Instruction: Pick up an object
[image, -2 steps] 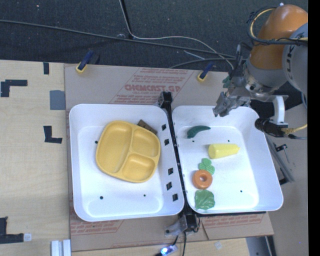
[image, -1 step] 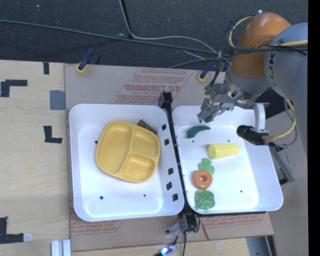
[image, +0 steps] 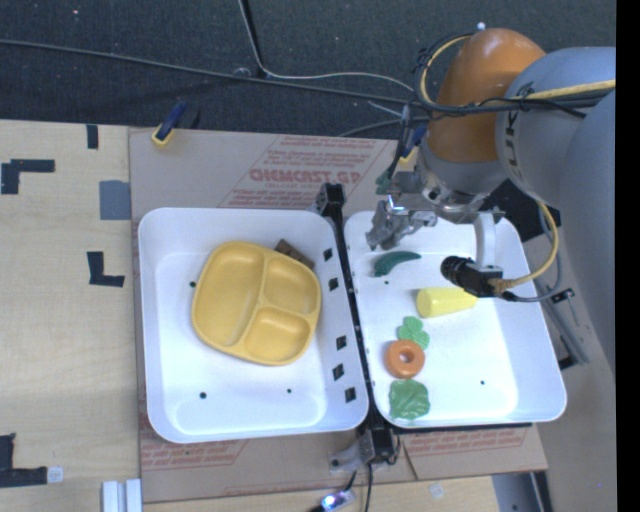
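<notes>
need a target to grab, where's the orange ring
In the right bin, near its front: the orange ring sits between two green pieces, below the yellow block.

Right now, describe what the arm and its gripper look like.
The arm is a bulky, rounded grey body with a glossy orange band above the wrist. Yellow and black cables loop around that band and down its side. The gripper is small, metallic grey, below a silver wrist block.

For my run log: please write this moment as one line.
gripper: above dark green piece, right bin | holding: nothing seen | yellow tray: left bin
</notes>
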